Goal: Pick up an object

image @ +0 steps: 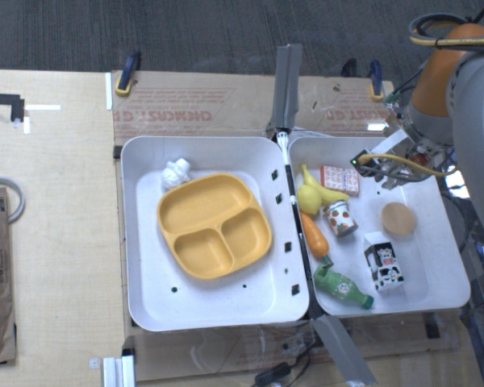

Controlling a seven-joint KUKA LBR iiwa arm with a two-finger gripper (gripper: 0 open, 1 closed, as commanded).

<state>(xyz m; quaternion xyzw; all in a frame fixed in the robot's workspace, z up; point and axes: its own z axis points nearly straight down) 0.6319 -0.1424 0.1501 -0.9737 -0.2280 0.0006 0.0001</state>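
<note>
Your pincer (385,172) hangs over the far part of the white bin on the view's right (433,252), reaching in from 3 o'clock. You cannot tell from this angle whether it is spread or pressed together, and nothing can be seen pinched in it.

Taking 12 o'clock as the top of the view, the nearest thing is the round tan disc (398,218), lying flat on the bin floor near the pincer at about 5 o'clock. It has no long axis, so as I judge it you need no wrist turn to suit it, only a short shift and a drop.

At 9 o'clock, about as near, lies the flat red-and-white patterned box (340,179), its long side running roughly 9 to 3. It lies low on the floor and may be hard to pinch.

Further out:
- The small printed tin can (340,218) is at 8 o'clock.
- The yellow pear-shaped plastic toy (315,193) lies beyond the box, against the bin's near-centre wall.
- The white-and-black cow-print carton (384,266) is at 6 o'clock, its long axis running 12 to 6.
- The orange plastic carrot (313,234) and the green plastic bottle (341,289) lie furthest, at 7 o'clock, both slanting from 10 to 4.

The disc looks to be your shortest move.
</note>
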